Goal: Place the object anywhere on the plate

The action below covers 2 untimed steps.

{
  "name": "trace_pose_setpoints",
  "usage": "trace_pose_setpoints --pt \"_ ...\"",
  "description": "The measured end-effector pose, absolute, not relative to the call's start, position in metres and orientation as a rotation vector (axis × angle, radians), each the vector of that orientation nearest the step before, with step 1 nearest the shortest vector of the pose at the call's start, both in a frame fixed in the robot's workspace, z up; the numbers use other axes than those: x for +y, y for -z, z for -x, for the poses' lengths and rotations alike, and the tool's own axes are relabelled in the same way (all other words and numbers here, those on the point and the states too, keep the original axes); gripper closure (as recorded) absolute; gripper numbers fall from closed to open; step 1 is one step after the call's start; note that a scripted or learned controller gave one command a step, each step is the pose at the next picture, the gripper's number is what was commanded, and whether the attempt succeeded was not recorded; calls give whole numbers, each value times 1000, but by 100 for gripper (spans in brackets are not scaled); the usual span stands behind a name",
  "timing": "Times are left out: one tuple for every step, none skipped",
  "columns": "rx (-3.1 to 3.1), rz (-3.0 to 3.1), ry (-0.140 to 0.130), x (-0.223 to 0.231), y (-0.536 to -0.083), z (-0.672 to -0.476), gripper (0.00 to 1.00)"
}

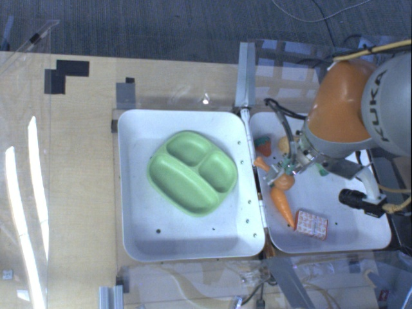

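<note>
**Nothing on the plate yet**

You have the green plate (193, 172) bare in the left bin (138, 234). The claw (288, 167) is low in the right bin (351, 237), over the carrot (281, 201); you cannot tell how it stands or whether it grips. The carrot is orange, tapered, lying flat near the dividing wall, beside a patterned card (311, 224). Lift and carry are all left.

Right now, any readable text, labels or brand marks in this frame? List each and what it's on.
"KU": dark letters on the grey arm casing, running down its side at the right edge; the rest of the word is cut off.
Small patterned card in the right bin: a red and white print, too small and blurred to read.
Green plate, left bin, carrot: no markings visible.
</note>
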<state>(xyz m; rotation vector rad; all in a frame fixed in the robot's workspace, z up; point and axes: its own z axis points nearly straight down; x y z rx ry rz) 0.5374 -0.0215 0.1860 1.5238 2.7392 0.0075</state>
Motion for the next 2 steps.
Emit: trace_pose_setpoints --pt "2775 -1462 -6 41 -185 -568 100" --pt "2775 -1462 -6 41 -186 -568 0"
